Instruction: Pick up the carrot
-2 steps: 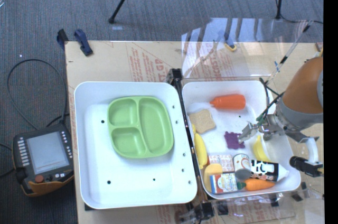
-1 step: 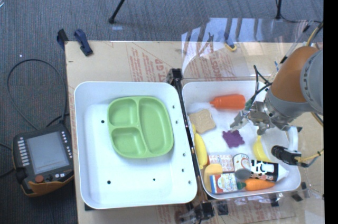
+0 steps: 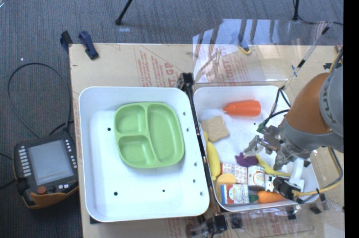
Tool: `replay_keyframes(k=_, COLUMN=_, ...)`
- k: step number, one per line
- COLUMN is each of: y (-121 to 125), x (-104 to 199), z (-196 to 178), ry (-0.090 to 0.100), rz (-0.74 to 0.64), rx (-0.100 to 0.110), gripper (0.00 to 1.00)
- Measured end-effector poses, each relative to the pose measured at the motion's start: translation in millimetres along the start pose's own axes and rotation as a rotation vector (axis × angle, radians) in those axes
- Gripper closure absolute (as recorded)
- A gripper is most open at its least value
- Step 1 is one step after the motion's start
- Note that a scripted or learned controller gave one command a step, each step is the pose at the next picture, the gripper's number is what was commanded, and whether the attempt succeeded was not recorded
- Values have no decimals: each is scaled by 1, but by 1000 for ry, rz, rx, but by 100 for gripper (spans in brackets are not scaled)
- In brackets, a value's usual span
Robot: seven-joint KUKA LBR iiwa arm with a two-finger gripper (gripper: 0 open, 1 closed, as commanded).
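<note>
grey carpet surrounds the bench; the left white bin (image 3: 92,119) holds a green three-compartment plastic plate (image 3: 149,134). the orange carrot (image 3: 243,108) lies near the right white bin's (image 3: 235,91) back edge. the gripper (image 3: 275,154) hovers nearer its front right corner, grip state unclear.

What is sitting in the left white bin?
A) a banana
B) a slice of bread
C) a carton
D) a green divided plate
D: the green divided plate lies alone in the left bin, while the banana, bread slice and carton all lie in the right bin.
</note>
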State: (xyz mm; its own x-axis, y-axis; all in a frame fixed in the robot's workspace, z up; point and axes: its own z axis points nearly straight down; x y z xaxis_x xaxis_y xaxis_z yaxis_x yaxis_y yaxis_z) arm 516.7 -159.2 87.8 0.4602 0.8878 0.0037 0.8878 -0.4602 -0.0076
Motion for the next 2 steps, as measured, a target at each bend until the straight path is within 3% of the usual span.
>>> replay_keyframes(k=1, y=17, x=104, z=2, ry=0, rz=-106, rx=2, gripper=0)
replay_keyframes(k=2, y=-25, x=67, z=2, ry=-3, rz=84, rx=2, gripper=0)
